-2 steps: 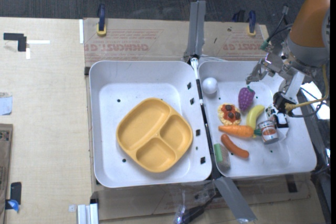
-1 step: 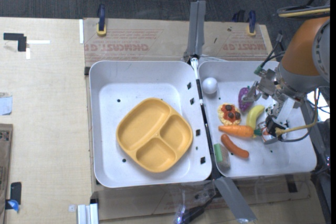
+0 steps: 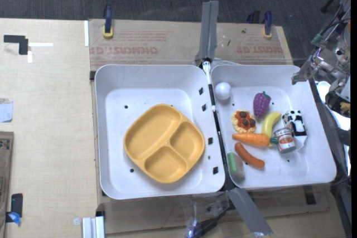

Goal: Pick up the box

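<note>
The box (image 3: 294, 122) is lying in the right bin (image 3: 321, 173) beside a can (image 3: 285, 140); the gripper (image 3: 329, 61) is hovering at the far right.

Arm (image 3: 334, 58) at far right of camera view, mostly cut off by frame edge. Grey metal wrist parts, cables visible. Gripper state unclear.

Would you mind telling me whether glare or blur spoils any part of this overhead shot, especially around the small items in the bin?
In the camera view, the light is even and the shadows soft; the right bin is blown out to near-white at its right rim; the gripper looks soft and cluttered; the black-and-white box is too small for detail.
</note>
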`<move>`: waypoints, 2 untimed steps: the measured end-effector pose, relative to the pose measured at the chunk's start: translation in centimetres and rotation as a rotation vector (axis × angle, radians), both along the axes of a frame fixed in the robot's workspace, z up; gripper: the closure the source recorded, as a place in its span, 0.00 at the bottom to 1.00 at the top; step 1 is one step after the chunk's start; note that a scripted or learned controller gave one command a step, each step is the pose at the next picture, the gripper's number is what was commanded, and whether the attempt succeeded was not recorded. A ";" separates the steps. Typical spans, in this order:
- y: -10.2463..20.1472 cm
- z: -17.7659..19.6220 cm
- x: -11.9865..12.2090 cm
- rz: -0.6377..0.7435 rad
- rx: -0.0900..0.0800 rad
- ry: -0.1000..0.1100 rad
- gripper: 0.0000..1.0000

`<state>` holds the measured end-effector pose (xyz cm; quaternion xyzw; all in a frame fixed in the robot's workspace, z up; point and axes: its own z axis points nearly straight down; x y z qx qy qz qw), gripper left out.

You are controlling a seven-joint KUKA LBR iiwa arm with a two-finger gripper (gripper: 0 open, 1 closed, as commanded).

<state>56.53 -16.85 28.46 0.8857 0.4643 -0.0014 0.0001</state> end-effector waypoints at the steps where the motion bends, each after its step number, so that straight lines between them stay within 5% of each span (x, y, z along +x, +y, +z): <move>1: 7.1 -8.4 -0.6 -0.004 0.001 0.003 0.00; 2: 4.3 -16.4 -0.8 -0.025 0.002 0.004 0.00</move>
